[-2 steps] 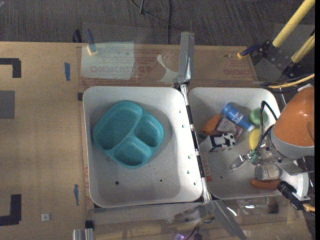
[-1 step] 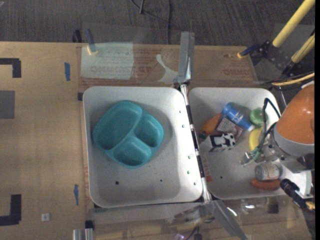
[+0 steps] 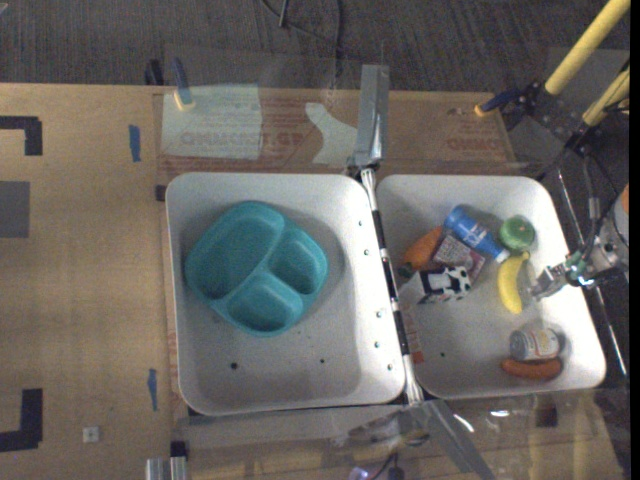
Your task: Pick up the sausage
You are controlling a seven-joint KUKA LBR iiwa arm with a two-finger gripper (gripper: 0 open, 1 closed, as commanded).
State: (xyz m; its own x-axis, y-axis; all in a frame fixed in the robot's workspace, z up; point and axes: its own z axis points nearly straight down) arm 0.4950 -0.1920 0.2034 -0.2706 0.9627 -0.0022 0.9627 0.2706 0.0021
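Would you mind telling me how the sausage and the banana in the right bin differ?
The sausage is reddish-orange; the banana is yellow. The sausage lies roughly crosswise along the bin's near edge, just below a small can, while the banana lies roughly lengthwise further back, just below a green apple. The banana sits closer to the gripper than the sausage does. Both are elongated, slightly curved and lie flat in the right bin.

The tan counter (image 3: 90, 298) carries two shallow white bins side by side, the left bin (image 3: 200, 388) and right bin (image 3: 580, 363), plus blue tape strips (image 3: 134, 143) and black corner marks (image 3: 28, 134).
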